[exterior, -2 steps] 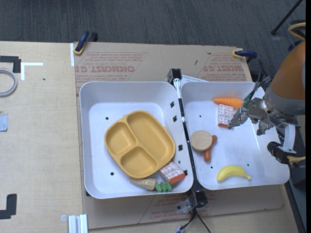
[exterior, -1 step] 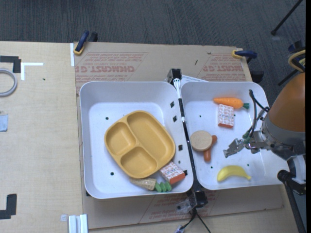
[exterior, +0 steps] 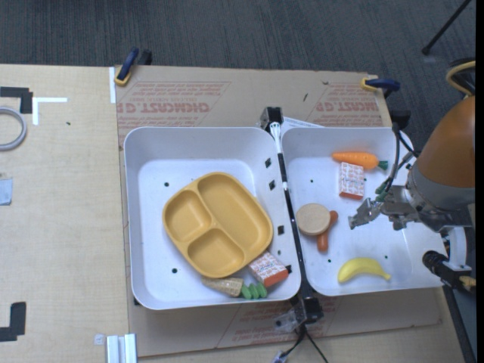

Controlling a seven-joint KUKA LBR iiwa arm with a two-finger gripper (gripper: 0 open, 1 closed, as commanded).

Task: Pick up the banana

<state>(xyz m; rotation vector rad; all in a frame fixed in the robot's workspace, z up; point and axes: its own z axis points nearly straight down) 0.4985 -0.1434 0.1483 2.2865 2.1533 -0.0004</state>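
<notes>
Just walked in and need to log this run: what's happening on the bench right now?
The arm reaches in over the right bin, its hand hovering above the bin floor with nothing between its fingers. The banana lies untouched near the bin's front edge, below the hand. A carrot sits at the back.

Yellow banana, orange carrot, yellow plate, white bins

Robot lab: clamped cardboard, carpet.
</notes>
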